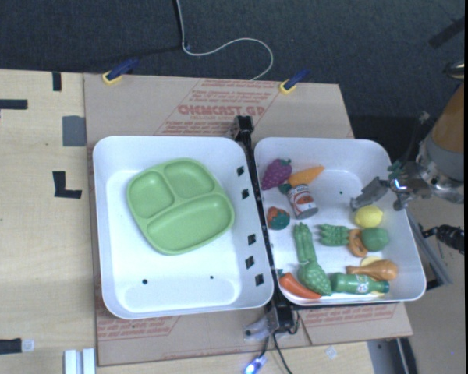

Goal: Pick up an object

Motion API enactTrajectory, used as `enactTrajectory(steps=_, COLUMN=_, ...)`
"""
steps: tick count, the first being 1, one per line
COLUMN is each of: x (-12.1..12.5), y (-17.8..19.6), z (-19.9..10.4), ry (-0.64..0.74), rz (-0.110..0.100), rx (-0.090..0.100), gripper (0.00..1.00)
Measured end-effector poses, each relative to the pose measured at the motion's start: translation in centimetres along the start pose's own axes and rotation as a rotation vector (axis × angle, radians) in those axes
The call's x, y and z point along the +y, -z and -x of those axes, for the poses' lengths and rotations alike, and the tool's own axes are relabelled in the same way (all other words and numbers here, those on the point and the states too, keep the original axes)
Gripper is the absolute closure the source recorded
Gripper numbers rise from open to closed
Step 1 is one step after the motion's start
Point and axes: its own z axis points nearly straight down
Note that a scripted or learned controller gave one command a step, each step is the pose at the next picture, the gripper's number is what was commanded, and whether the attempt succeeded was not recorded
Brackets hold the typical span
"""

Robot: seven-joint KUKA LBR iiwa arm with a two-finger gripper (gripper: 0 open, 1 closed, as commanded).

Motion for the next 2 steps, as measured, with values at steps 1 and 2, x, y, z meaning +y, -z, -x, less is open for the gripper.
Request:
enactTrajectory(steps=1, x=-5.8, y=13.9, z=-2.0, ry=0.001, rz=0.005, rx=-0.002, gripper=0.0)
enactTrajectory(steps=2, x=-5.9, y=26.6, z=-9.9, ry=0.009, rz=0.017, rx=-0.002, gripper=0.0)
